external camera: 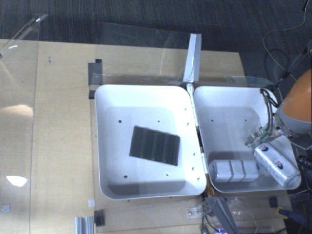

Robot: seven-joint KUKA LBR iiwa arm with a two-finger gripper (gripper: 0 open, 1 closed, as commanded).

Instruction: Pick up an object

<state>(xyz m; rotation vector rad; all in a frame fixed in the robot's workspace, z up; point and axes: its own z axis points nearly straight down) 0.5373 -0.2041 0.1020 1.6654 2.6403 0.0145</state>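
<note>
Two bins (146, 94) hold three objects: pad (154, 145), pack (234, 171), can (277, 164).

The arm (298, 106) showed a rounded orange band over grey metal, thin black cables looping beside it.

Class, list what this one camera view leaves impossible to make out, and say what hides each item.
- The hand: small and blurred, so its grip state is unclear.
- Label on the silver cylinder: print too small to read.
- Grey arm: cut off by the right edge.
- Grey ribbed block: blurred, so its material is unclear.
</note>
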